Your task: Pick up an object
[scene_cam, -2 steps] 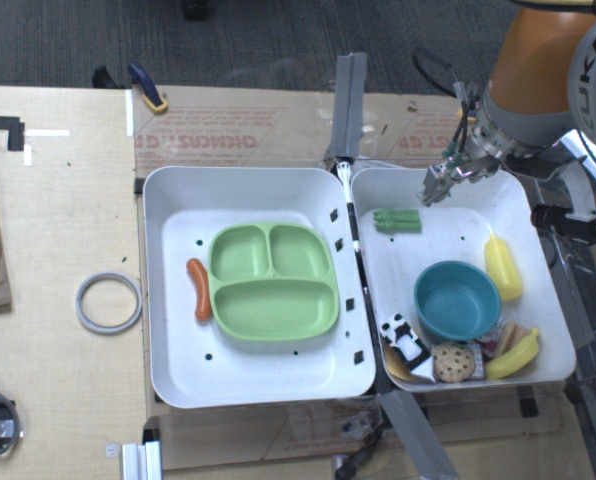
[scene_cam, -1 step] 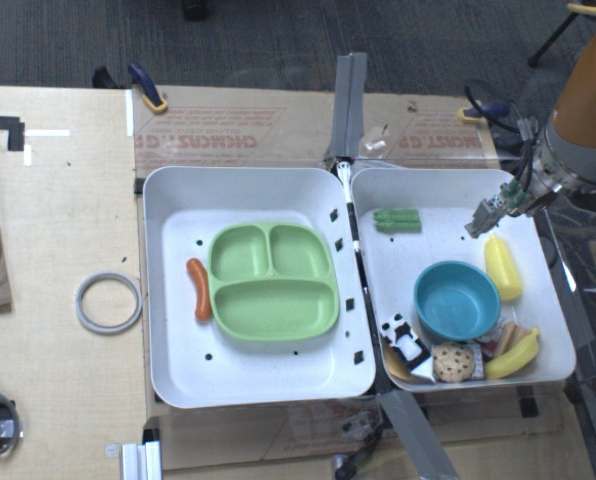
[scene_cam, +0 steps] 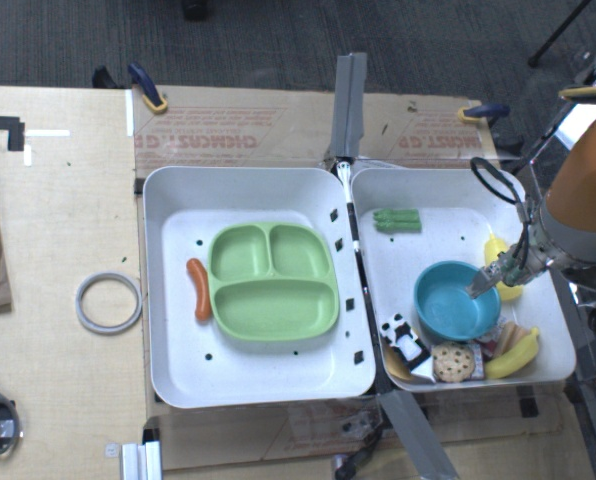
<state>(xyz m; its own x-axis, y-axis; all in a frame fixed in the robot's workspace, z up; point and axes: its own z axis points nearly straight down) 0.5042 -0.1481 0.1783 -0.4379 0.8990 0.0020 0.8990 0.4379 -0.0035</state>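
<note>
1. We see the jaws (scene_cam: pixel 481 284) reaching in from the right, tip low over the right bin (scene_cam: pixel 433 193), at the right rim of the blue bowl (scene_cam: pixel 456 301).
2. Jaw state: we cannot tell, the tip is too small and blurred against the bowl.
3. Nothing is visibly pinched between them.
4. The blue bowl sits in the right bin, right of centre; the jaw tip overlaps its upper right edge, pointing down and left into it. Whether it touches is unclear.
5. A yellow object (scene_cam: pixel 502 264) lies just behind the jaws, partly hidden by the wrist.
6. A green block (scene_cam: pixel 397 221) lies at the far side of the right bin, well apart from the jaws.
7. Along the near wall of the right bin: a black-and-white toy (scene_cam: pixel 406 341), a cookie (scene_cam: pixel 451 362) and a banana (scene_cam: pixel 514 354), all just beside the bowl's near edge.
8. The left bin (scene_cam: pixel 168 298) holds a green divided plate (scene_cam: pixel 274 281) in the middle, with an orange sausage (scene_cam: pixel 199 289) just left of it, apart.
9. On the counter (scene_cam: pixel 58 228), left of the bins, lies a grey ring (scene_cam: pixel 109 301).
</note>
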